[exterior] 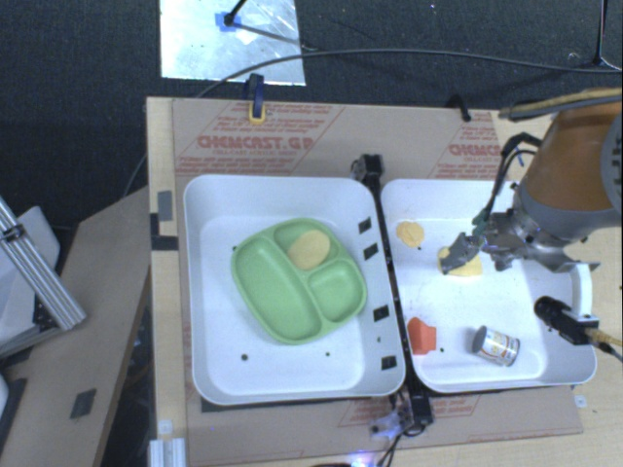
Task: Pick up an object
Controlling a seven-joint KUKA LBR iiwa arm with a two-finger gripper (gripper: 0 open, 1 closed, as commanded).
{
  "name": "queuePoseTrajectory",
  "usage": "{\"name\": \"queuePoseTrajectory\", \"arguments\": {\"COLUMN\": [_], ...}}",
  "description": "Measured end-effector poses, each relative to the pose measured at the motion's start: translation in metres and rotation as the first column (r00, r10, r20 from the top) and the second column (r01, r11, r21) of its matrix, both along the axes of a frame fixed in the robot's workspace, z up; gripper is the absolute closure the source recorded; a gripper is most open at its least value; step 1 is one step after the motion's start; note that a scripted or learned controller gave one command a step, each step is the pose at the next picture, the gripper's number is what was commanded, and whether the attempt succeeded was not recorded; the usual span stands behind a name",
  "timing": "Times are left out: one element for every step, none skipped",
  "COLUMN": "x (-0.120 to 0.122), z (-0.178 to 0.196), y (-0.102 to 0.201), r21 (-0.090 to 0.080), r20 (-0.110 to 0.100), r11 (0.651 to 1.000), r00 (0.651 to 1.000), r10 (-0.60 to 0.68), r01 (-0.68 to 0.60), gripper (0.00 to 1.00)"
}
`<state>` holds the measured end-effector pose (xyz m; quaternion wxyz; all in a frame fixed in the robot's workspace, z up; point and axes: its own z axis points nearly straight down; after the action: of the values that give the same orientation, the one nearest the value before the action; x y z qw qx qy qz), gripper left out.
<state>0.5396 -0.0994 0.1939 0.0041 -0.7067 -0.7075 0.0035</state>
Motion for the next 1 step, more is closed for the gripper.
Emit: {"name": "queuePoseTrajectory", "arguments": {"x": [0.0029], "z": [0.0058], "y": [0.0001], "r21": [-0.001], "r20": [0.012], "r11": [1.000], "r00": [1.000], "r10": [0.002], "r01": [-0.002], "gripper": [0.00]}}
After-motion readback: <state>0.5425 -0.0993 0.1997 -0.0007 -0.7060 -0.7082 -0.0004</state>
